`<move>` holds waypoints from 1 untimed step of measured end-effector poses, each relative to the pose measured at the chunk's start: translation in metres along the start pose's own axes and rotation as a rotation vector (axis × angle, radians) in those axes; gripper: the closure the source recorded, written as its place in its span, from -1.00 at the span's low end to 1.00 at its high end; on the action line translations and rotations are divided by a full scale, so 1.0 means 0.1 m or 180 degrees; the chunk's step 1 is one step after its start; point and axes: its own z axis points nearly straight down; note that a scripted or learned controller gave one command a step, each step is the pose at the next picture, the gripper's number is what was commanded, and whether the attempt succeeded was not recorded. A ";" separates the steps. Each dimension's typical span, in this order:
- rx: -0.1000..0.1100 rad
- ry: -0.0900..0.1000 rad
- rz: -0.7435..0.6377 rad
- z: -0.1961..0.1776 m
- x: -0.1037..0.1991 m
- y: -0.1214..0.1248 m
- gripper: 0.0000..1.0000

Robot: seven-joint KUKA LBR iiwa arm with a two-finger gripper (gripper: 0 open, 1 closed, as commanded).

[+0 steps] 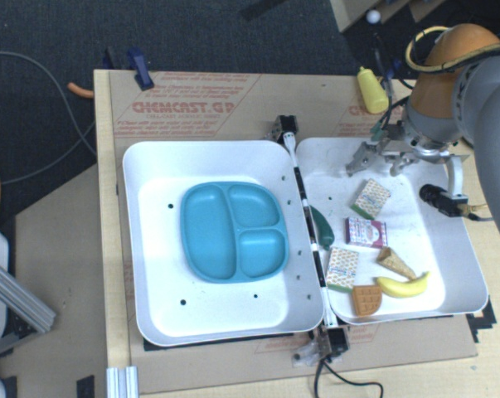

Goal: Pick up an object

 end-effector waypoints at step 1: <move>0.0019 0.0014 0.0011 0.11 0.38 -0.56 -1.00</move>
